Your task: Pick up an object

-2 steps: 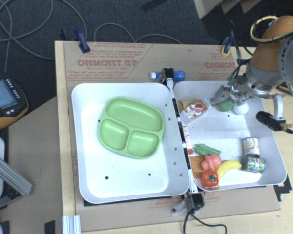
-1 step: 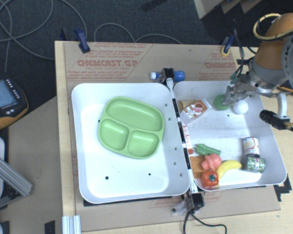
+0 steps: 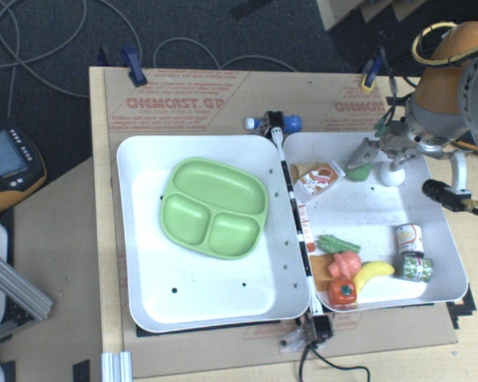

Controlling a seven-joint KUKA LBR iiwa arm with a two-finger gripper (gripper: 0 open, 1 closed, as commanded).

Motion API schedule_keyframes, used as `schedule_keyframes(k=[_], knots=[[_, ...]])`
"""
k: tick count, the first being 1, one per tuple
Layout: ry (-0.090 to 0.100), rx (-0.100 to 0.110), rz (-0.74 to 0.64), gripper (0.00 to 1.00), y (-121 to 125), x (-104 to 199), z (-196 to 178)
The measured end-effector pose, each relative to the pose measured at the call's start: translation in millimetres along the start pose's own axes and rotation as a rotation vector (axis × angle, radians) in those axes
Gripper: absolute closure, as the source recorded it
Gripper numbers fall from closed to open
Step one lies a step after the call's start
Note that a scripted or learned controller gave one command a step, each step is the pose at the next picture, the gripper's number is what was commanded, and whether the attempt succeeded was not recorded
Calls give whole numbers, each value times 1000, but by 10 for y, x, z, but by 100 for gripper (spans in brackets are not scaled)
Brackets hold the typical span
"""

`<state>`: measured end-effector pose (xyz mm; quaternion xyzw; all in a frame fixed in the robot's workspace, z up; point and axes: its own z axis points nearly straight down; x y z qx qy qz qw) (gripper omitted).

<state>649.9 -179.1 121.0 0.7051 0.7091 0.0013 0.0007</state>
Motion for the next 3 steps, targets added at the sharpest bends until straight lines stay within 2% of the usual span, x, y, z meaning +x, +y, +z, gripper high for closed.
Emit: schedule_keyframes(k=[1, 2, 3], knots=[[-1, 1, 4, 0, 152, -106, 360], [-4, -2, 2, 100, 160, -108, 251], [1, 3, 4, 100, 173, 564, 33]])
